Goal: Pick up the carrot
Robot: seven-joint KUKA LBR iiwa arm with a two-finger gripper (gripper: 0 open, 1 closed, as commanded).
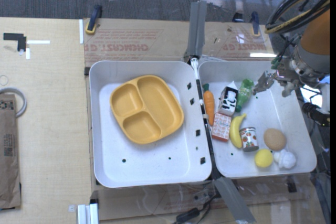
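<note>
A light wooden bench (42,128) carries two shallow white plastic bins side by side. The left bin (105,165) contains a yellow three-compartment plastic plate (146,108). The right bin (299,128) contains the orange carrot with a green top (209,105), lying lengthwise against the bin's left wall, just beside a black-and-white carton (229,100). The two-finger gripper (261,83) hangs over the right bin's upper area near a green bottle (244,92), well apart from the carrot; whether it is open or closed cannot be determined, and no object sits between its fingers.
</note>
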